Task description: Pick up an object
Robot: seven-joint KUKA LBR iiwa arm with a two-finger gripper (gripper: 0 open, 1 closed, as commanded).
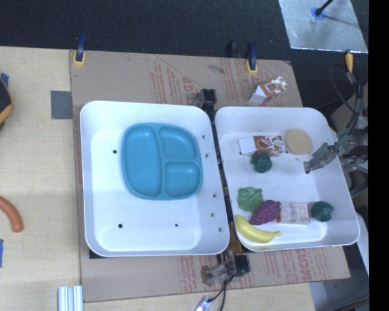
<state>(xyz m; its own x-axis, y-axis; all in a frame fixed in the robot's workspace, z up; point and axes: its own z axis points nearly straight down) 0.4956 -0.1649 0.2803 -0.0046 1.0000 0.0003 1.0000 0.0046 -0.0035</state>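
Hand (314, 163) at R bin (337, 173) right edge, grip state can't tell | carton (267, 143) label unreadable | banana (255, 231) front.

The gripper (313, 164) is reaching in from the worktop's right edge, hanging low and pointing leftward, with the arm trailing off behind it.

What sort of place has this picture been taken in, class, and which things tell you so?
Probably a robot test bench in a lab: two shallow white plastic bins sit on clamped brown cardboard, one bearing toy food like a yellow plastic banana, and a grey robot gripper reaches in.
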